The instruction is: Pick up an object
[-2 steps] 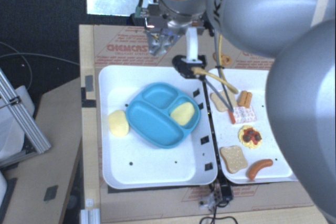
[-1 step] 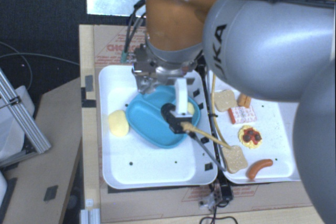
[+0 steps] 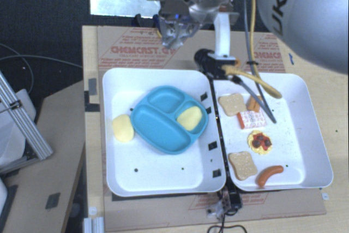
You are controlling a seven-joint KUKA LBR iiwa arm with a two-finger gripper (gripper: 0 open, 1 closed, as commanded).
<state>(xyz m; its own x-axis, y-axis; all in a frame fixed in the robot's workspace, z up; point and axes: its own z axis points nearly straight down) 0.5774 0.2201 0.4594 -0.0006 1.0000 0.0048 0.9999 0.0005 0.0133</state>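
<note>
Gripper (image 3: 175,35): seen at the far edge of the scene, above the cardboard (image 3: 136,49) beyond the left bin (image 3: 125,172); whether it is apart or together cannot be told, and nothing is seen held in it.
Left bin contents: a blue divided plate (image 3: 163,123) is set near the middle, a yellow piece (image 3: 190,117) is lodged in its right compartment, and a second pale yellow piece (image 3: 123,128) lies just beside the plate's left rim on the bin floor.
Right bin (image 3: 311,133) contents: two toast slices (image 3: 233,103) (image 3: 242,165), a sausage (image 3: 269,174), a small pizza-like disc (image 3: 260,142), a red-and-white packet (image 3: 252,120), a small orange block (image 3: 253,103) and a banana with tongs (image 3: 256,84) at the far side.
Key relation: every candidate lies nearer than the gripper; the plate and its yellow piece are judged closest, almost straight toward the near side.
Long axis: the piece in the plate runs roughly far-right to near-left.
Task state: judged not yet begun.
</note>
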